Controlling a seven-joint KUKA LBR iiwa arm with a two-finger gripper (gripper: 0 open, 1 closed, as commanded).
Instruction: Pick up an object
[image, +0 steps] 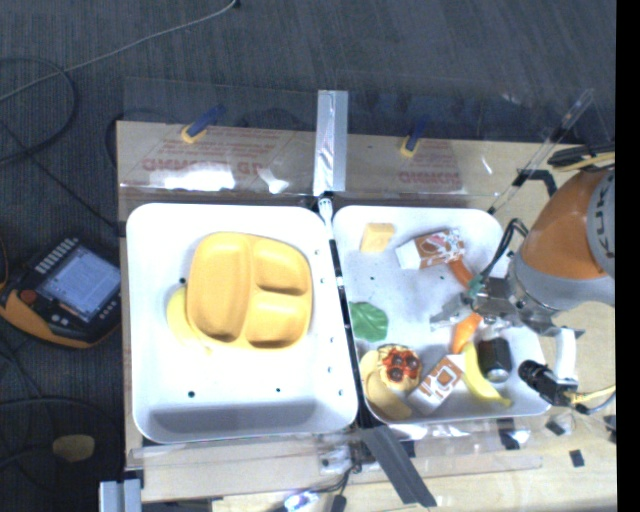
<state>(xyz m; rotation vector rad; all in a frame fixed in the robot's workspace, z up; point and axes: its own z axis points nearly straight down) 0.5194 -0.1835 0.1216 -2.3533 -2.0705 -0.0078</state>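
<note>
At the near edge of the right bin (345, 300), a round pastry-like piece with a red and dark topping (398, 365) sits on a pale yellow item (385, 395) in the near left corner. Just right of it lies a small white and orange packet (441, 380), and beside that a yellow banana (478, 382) curves toward the near right corner. A dark cylinder (493, 357) rests just behind the banana.

A little farther in, a green round object (369, 320) lies against the bin's left wall. Across from it, the hand (478, 305) hangs low over the right half of the bin, above an orange carrot-shaped piece (466, 330) that lies just beneath and in front of it. Whether the hand touches the carrot, or whether it is released or clenched, cannot be told from this slanted look. The arm (572, 250), grey with its orange band, enters from the right over the bin's rim.

Toward the far wall sit a white and orange snack packet (432, 248) and, left of it, a pale yellow block (377, 237) near the far left corner.

The left bin (240, 415) holds a yellow divided tray (248, 288), turned over near its middle, with a paler yellow edge (178, 315) showing at its left side.

Beyond both bins, a clear plastic sheet (215, 160) covers the cardboard on the bench (140, 135), pinned by two blue and yellow clips (202, 124). Off the bench to the left, a handheld controller (65, 290) with a screen lies on the dark carpet.
</note>
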